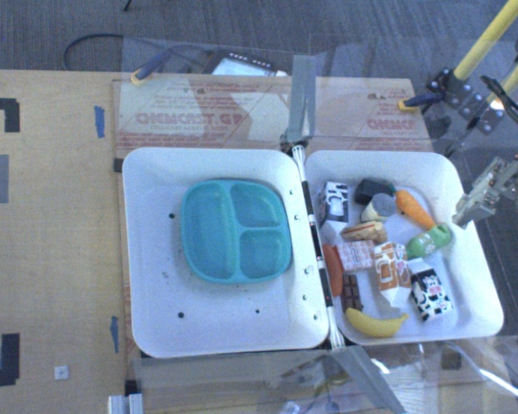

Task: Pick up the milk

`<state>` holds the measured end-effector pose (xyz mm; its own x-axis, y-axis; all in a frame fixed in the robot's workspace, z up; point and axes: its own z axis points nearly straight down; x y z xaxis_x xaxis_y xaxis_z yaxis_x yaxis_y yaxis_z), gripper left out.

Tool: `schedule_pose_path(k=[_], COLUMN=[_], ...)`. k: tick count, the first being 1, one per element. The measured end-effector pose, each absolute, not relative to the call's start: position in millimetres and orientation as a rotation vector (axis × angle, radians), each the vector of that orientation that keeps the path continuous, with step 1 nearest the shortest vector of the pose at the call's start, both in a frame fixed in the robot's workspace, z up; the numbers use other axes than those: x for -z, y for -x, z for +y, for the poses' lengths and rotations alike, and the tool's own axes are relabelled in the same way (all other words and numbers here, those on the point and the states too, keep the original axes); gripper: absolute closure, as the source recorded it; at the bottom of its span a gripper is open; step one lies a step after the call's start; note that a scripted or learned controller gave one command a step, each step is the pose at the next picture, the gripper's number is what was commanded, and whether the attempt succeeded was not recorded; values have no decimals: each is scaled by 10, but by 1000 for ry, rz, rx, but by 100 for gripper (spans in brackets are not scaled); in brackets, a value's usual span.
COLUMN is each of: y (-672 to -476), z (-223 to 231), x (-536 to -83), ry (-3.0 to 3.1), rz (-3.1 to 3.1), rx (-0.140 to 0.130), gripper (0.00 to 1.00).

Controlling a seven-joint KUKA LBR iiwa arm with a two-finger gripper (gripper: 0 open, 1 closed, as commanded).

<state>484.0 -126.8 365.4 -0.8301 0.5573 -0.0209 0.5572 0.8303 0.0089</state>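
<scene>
nothing is lifted yet: the milk (431,295) is seen lying in the right bin (479,270), just right of the banana (375,322). the tool (482,198) hangs at the bin's right rim, its grip state not discernible.

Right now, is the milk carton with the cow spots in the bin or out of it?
In. The milk carton lies inside the right bin, near its lower right corner, beside the banana. The gripper is over the bin's right rim, apart from it.
</scene>
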Motion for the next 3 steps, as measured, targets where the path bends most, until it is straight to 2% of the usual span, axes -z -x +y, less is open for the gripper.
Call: schedule_pose_path(k=[1, 2, 3], y=[-4808, -4821, -4804], z=[-1240, -1240, -1281], x=[-3678, -3785, -3761], ry=[-1855, -1849, -2464], rz=[2529, 2527, 1943], rx=[-3, -4, -1], gripper=[100, 100, 100])
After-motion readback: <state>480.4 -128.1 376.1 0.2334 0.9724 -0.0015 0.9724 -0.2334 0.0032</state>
